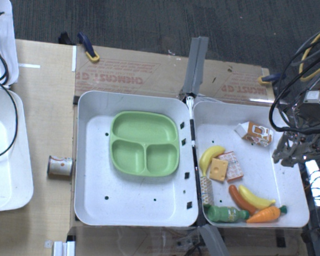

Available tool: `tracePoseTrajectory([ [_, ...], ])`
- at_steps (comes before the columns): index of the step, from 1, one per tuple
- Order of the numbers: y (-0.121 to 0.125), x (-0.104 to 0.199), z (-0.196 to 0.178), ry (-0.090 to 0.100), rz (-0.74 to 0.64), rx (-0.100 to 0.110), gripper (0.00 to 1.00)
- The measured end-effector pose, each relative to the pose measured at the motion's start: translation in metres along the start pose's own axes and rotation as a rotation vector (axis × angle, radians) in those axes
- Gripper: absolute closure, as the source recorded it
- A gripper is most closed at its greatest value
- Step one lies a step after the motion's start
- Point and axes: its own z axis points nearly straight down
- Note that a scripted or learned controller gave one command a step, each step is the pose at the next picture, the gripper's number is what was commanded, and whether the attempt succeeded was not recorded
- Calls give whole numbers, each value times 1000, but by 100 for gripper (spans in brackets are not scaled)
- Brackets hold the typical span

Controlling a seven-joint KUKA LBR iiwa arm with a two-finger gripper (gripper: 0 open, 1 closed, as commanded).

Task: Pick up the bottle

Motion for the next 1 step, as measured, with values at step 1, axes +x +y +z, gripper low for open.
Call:
tracePoseTrajectory([
  [1,31,-55,115,1,-137,-4,100],
])
